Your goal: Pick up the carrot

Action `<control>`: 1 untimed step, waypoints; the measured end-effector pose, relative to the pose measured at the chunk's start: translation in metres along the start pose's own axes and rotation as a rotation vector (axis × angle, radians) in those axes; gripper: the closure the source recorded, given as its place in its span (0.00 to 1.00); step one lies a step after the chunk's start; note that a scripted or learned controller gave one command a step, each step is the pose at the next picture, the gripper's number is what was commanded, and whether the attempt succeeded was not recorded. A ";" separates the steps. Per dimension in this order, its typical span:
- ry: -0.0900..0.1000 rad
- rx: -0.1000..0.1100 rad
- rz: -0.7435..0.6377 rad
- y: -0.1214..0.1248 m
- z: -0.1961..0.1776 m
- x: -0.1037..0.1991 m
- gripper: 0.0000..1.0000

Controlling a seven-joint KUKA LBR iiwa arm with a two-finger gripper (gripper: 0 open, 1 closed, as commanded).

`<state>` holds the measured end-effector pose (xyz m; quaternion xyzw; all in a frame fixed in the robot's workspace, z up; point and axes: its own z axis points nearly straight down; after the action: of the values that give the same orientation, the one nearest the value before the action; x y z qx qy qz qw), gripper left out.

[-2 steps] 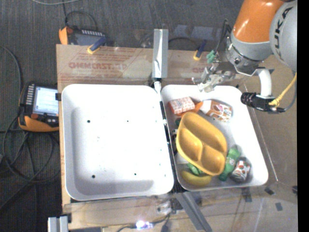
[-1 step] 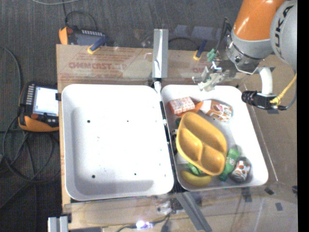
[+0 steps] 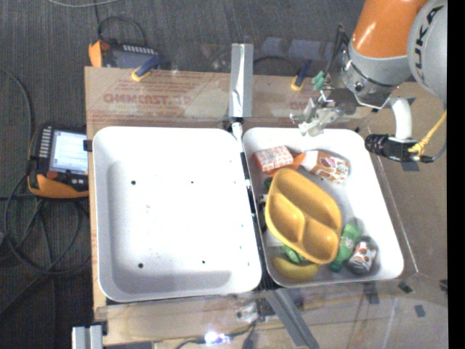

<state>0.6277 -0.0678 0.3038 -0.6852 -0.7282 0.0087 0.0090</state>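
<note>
— Jaws first: can it be told how they stand?

— No. The gripper (image 3: 314, 118) is seen hanging above the far rim of the right bin (image 3: 389, 217), but its tip is a pale tangle against the board, so whether it is open or closed cannot be told. Nothing is seen held in it.

— And the carrot?

— A carrot cannot be picked out for certain. An orange patch (image 3: 305, 156) is seen at the far end of the right bin, between a small red box (image 3: 272, 158) and a printed packet (image 3: 331, 167); that may be it, though it could be part of the packet.

— Which step is judged to be in hand?

— The approach, most likely. The arm (image 3: 392, 27) is stationed over the back edge of the bin and nothing has been lifted.

— What would the next move call for?

— A descent toward that orange patch would be needed, with the jaws set across it. Little room is left there: the box and packet lie just beside it, and the yellow divided dish (image 3: 304, 215) sits close in front.

— What else is kept in the bins?

— In the right bin, a banana (image 3: 294, 269) is tucked under the near edge of the dish, something green (image 3: 347, 240) lies beside it, and a dark can (image 3: 361, 254) rests in the near corner. The left bin (image 3: 171, 209) is seen bare apart from a few dark specks.
</note>
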 end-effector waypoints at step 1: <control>0.002 -0.018 0.159 -0.023 0.028 -0.042 1.00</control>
<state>0.6069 -0.1115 0.2758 -0.7411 -0.6714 0.0024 0.0027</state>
